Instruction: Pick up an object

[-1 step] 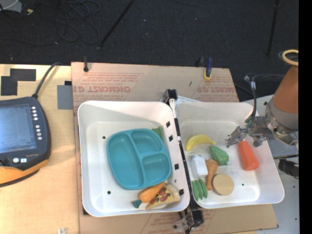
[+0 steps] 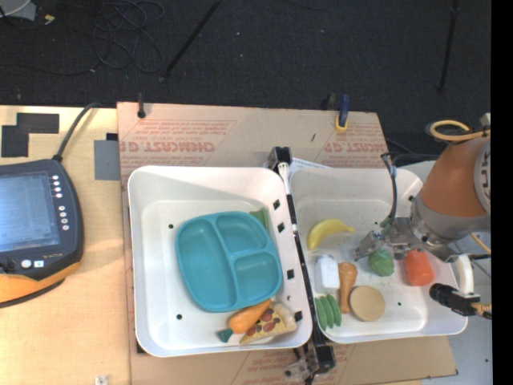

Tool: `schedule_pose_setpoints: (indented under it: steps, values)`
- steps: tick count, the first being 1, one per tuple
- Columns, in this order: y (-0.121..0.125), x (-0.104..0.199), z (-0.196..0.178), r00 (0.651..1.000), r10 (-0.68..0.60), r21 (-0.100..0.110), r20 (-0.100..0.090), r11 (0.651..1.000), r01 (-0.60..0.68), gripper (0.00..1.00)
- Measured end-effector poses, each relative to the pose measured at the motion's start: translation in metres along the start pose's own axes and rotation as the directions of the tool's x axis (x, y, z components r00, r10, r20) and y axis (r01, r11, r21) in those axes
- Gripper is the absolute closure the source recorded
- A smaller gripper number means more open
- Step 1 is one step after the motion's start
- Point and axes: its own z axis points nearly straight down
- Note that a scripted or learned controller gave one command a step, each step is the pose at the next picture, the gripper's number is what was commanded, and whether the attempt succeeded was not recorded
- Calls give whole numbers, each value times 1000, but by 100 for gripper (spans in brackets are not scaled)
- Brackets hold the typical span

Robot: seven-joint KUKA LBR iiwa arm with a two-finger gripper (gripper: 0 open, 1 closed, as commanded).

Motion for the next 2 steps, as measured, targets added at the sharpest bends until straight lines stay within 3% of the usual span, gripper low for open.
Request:
schedule_pose_setpoints:
  steps: [1, 2]
  values:
    - [26, -13, 15, 1000, -5, -1, -3, 1000, 5, 0]
    - [-41, 59, 15, 1000, 1, 5, 0, 1000, -1, 0]
